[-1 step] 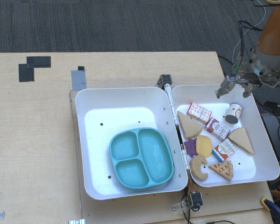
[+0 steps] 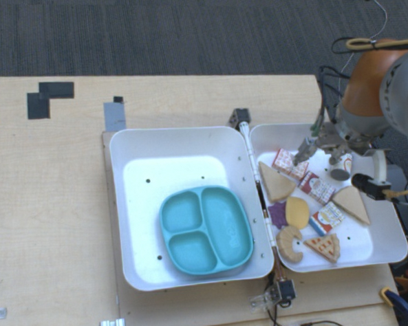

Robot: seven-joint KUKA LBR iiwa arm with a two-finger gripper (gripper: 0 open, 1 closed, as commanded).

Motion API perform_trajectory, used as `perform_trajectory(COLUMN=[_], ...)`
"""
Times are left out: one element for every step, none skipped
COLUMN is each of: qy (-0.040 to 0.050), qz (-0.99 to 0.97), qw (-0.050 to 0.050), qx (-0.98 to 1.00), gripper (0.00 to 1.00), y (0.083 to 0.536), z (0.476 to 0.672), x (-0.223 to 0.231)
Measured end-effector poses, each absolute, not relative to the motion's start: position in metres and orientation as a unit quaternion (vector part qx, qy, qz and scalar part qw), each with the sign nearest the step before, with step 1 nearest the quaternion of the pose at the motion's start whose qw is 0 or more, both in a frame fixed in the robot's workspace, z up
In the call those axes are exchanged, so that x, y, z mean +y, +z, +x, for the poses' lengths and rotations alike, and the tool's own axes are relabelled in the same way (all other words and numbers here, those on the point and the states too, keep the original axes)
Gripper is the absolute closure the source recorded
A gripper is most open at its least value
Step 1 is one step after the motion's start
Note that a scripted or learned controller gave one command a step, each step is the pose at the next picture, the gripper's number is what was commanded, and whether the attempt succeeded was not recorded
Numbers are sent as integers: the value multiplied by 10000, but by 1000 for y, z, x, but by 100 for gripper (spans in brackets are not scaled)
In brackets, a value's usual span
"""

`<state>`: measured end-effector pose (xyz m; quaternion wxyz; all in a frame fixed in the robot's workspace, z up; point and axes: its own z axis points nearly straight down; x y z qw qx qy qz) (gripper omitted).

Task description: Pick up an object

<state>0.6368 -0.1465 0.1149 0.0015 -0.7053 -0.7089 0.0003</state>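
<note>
The right bin [image 2: 382, 251] holds several toy food pieces. Among them are a tan wedge [image 2: 277, 182], a red-and-white packet [image 2: 284, 162] and a second such packet [image 2: 318, 187]. There are also a tan triangle [image 2: 351, 205], a yellow oval [image 2: 297, 213], a purple piece [image 2: 277, 214], a small carton [image 2: 328, 218], a pizza slice [image 2: 324, 246] and a bitten cookie [image 2: 290, 244]. My gripper [image 2: 322, 156] hangs over the bin's back part, just right of the upper packet. Its fingers are spread, with bare bin floor between them.
The left bin [image 2: 134, 197] holds a blue divided plate [image 2: 207, 229]. A ridge [image 2: 255, 183] separates the two bins. The arm's orange band [image 2: 371, 80] and cables [image 2: 381, 189] hang over the right bin's far right edge. Black markers [image 2: 48, 98] lie on the bench at the back left.
</note>
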Motion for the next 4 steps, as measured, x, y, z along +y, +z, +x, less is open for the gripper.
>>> perform_trajectory(qy=[-11,-33,-32,-46], qz=[-7063,-7058,-7057,-7051], qw=[-16,-49,-47,-60], qx=[-7079,-7084,-7085,-7090], gripper=[0,100,0,100], y=[87,99,99,109], z=[546,549,549,550], x=[-158,-158,-158,-158])
